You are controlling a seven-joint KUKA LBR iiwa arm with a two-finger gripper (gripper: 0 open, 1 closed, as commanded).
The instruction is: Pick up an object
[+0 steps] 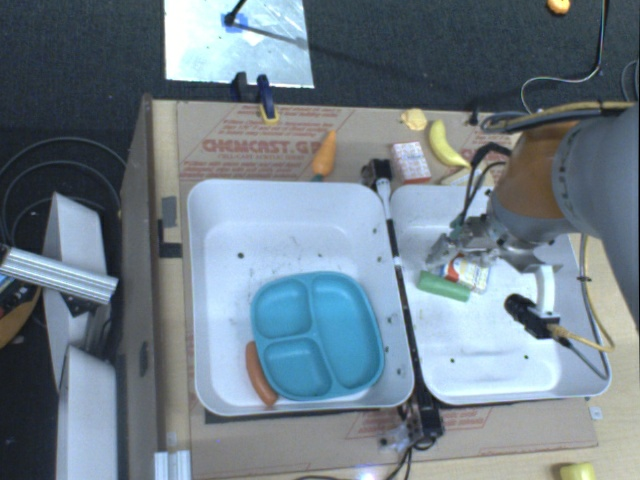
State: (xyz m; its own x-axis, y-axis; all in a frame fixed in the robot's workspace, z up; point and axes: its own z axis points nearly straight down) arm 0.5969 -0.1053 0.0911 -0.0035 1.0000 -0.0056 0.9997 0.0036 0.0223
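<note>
My gripper is low in the right bin, near its left wall, at the end of the grey arm with the orange band. Just below it lies a green cylinder on its side. A small red-and-white item rests against the cylinder's right end, directly under the gripper. Whether the gripper touches either one is hidden by its own body. In the left bin a blue divided plate lies flat, with an orange sausage beside its front left edge.
On the cardboard behind the bins lie a carrot, a pink-and-white box, a banana and a small yellow piece. A blue clamp stands at the back edge. The right bin's front half has bare floor.
</note>
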